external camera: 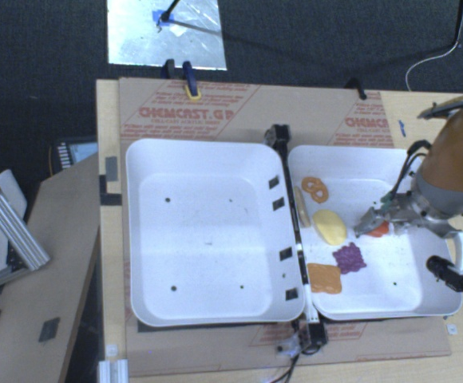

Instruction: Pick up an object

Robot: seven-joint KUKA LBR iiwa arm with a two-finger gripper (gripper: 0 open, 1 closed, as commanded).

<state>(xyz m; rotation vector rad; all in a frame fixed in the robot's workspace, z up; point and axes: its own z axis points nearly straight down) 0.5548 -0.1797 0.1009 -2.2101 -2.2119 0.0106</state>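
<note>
The right bin [399, 290] holds several small items. A brown pretzel [314, 187] lies near its back left, a yellow lemon-like piece [331, 227] in front of that, a purple grape bunch [349, 257] and an orange slice [324, 278] near the front left. A small red object [381, 230] sits mid-bin. My gripper [370, 223] is down low in the right bin, right over the red object and touching or nearly touching it. The gripper body partly hides the red object.
The left bin [136, 214] stands beside the right one, with a black-clipped divider [289, 214] between them. The arm's wrist with its orange band [455, 150] hangs over the right bin's far right side. A black part [443, 270] juts out near the right rim.
</note>
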